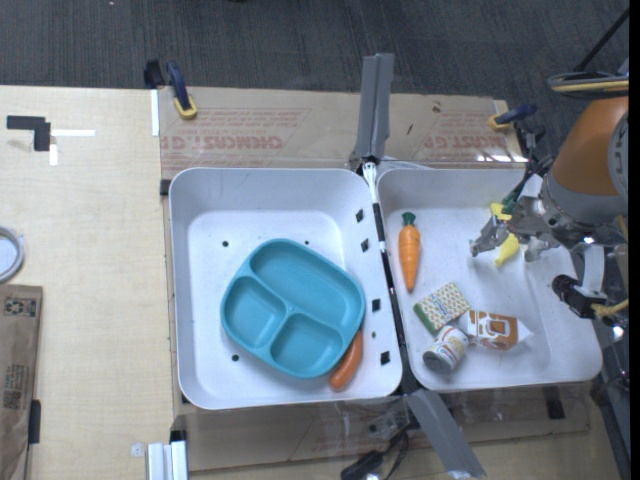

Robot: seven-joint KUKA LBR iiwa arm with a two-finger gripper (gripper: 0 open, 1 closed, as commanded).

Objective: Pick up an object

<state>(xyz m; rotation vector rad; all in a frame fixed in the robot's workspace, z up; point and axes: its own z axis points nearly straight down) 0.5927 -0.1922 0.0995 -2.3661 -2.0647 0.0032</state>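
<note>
We see the gripper point(497, 240) low in the right bin point(560, 368), at the right of the frame. We cannot tell its state. A yellow thing point(508, 251) sits beside it.

A pale wooden worktop point(80, 268) fills the left side, with a brown cardboard sheet point(260, 128) clamped along its far edge by a blue-and-yellow clamp point(178, 90). Dark grey carpeted floor point(300, 23) lies beyond, evenly lit.
</note>
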